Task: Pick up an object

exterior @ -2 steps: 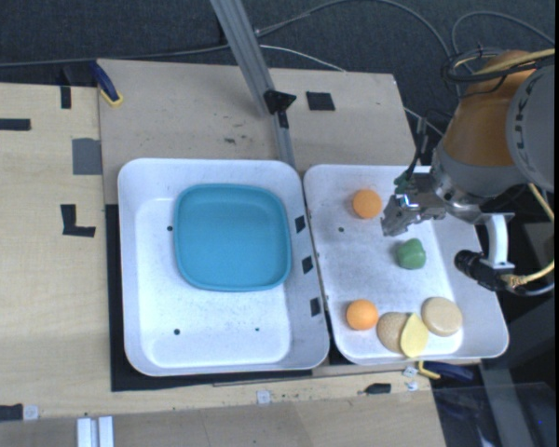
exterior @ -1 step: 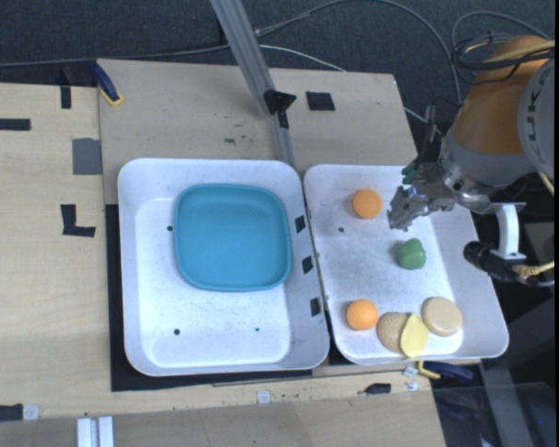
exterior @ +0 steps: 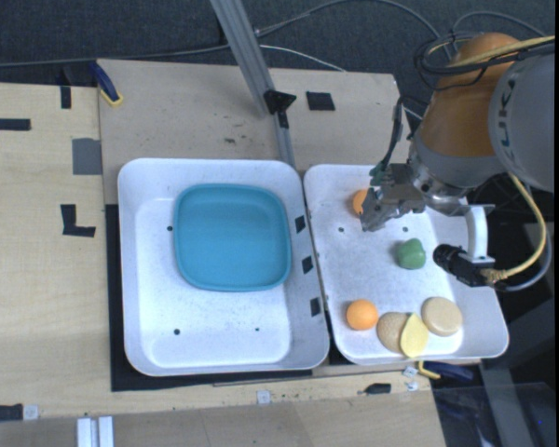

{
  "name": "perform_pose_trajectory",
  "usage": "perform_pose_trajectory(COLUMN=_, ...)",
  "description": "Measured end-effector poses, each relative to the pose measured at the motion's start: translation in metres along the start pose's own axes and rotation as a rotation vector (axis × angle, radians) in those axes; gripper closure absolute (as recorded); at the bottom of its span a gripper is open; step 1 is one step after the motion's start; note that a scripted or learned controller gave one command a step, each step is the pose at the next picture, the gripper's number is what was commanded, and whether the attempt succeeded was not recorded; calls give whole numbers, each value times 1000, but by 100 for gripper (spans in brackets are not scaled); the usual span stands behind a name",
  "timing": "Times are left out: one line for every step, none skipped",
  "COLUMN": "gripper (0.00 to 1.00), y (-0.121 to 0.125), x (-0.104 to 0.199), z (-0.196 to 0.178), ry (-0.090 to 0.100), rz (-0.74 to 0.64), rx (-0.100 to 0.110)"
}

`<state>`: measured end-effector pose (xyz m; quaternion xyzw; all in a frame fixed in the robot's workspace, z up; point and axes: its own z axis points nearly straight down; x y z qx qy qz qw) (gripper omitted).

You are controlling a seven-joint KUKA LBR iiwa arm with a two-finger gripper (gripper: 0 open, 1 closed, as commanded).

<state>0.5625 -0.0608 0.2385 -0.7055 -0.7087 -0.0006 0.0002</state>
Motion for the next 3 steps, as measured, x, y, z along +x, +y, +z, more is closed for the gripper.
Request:
perform_pose_trajectory(gripper=100, y=-11, x=49, z=8, ry=0, rz=0, rx=2)
perform_pose_trajectory(gripper=100, y=-6, x=97, z=1, ry=0, rz=0, rx=1)
perform_pose_trajectory(gripper=100, y=2, x=147, z=12, ry=-1, rz=0, rx=2)
